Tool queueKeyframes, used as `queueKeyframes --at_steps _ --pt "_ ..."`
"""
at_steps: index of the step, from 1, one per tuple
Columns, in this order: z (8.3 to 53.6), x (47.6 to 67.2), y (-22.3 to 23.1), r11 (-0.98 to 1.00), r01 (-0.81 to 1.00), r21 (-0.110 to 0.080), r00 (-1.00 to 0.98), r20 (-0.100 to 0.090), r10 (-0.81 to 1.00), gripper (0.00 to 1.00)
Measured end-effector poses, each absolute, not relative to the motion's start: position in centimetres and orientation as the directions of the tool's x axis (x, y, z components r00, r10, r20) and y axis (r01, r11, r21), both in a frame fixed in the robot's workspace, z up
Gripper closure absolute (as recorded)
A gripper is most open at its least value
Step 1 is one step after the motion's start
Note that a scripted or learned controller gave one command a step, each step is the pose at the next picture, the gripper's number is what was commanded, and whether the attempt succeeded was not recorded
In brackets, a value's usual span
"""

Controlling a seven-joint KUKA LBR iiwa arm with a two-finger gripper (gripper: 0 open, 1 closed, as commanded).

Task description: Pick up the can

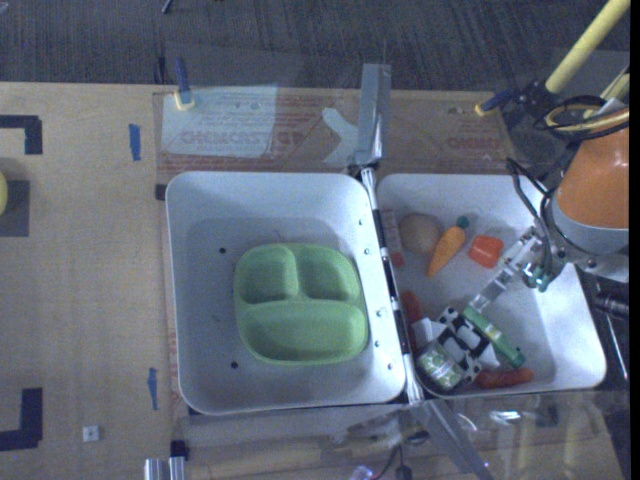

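Note:
The can [437, 366] lies on its side in the front left corner of the right bin [570, 318]. It has a greenish, silvery body and is partly hidden. My gripper [460, 338] reaches down from the right, directly over the can's upper side and touching or almost touching it. The black and white gripper body covers part of the can. The grey arm with its orange band [595, 183] stands over the bin's right edge.
In the right bin lie a carrot [447, 251], a tan potato-like piece [420, 234], an orange-red piece [486, 250], a green piece [503, 347] and a red piece [506, 376]. The left bin [200, 218] holds a green divided plate [298, 303].

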State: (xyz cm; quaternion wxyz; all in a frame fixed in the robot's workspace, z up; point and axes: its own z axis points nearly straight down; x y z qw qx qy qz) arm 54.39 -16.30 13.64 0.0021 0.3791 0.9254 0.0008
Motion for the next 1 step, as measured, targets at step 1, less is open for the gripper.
queueKeyframes --at_steps 1 --pt "8.67 58.97 -19.81 0.676 0.737 0.005 -0.676 -0.006 0.737 0.00"
